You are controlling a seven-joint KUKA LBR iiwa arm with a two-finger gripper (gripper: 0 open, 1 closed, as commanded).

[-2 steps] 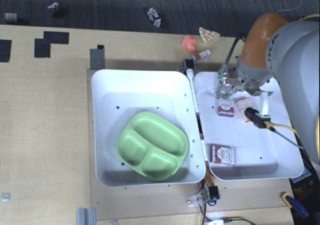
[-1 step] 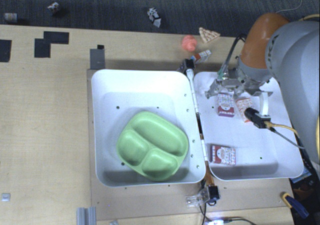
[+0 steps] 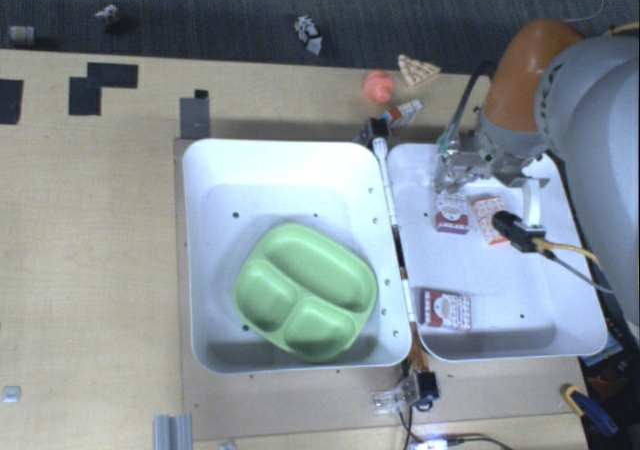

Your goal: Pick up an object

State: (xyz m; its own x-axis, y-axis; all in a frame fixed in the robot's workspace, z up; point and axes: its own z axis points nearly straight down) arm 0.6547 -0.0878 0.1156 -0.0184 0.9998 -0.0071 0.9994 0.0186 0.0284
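While the arm (image 3: 560, 88) reaches in from the right, its pincer (image 3: 458, 170) hangs low over the back of the right bin (image 3: 500, 333), just above a small red-and-white packet (image 3: 452, 213); whether it is spread or pressed together, cannot tell. 1 more red carton (image 3: 444, 309) lies near that bin's front. Left bin (image 3: 215, 238) holds a green 3-section tray (image 3: 305, 290). Both bins sit on the worktop (image 3: 90, 258).

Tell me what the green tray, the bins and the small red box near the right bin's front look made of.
Green tray: looks like moulded plastic, matt to satin, with soft rounded compartments and one even colour.
Bins: probably thin white plastic, smooth, with a faint sheen and rounded corners; painted metal can't be ruled out.
Red box: seems printed cardboard, with flat faces, sharp edges and a red and white print.
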